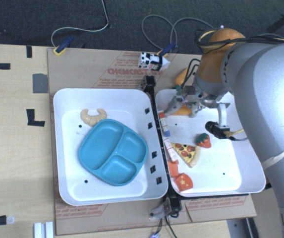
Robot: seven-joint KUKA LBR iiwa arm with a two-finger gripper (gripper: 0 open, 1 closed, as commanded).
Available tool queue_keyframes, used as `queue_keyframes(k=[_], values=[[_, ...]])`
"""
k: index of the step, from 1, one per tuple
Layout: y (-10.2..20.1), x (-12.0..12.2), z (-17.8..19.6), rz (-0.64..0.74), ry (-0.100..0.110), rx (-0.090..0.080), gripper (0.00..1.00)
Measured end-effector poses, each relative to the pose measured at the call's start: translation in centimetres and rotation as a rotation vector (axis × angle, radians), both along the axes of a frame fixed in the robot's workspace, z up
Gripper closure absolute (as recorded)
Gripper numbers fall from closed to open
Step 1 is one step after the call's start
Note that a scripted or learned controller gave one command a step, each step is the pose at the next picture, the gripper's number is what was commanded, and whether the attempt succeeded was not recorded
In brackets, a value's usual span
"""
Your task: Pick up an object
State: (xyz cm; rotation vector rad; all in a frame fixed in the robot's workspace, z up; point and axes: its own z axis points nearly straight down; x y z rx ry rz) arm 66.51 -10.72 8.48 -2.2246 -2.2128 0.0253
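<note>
- Closest to us is the big grey KUKA arm (260,98), filling the right side, with its orange band (213,58) up near the top.
- It reaches down into the back left corner of the right bin (253,180), and the gripper (184,103) sits low over that corner. We honestly can't tell whether it's clenched or released from this angle, and we don't see anything clearly held in it.
- There's a bit of orange (184,110) right under the gripper, but we can't make out what it is.
- Loose in the right bin: a toy pizza slice (186,152) around the middle, a toy strawberry (203,141) just to its right, and an orange-red toy piece (183,182) near the front left corner. A red and white packet (171,151) lies along the left wall.
- The left bin (62,148) has a blue divided plate (113,151) in the middle, sitting at a slant, and a tan croissant-shaped toy (93,115) just behind it, close but we can't say if they touch.
- Both bins sit side by side on a cardboard sheet (107,71), with a black-and-white patterned cube (150,61) behind them near the cables (156,26).
</note>
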Motion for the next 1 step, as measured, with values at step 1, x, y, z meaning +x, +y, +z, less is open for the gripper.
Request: queue_keyframes(k=[1], values=[[-0.31, 0.04, -0.04, 0.005, 0.002, 0.009, 0.0]])
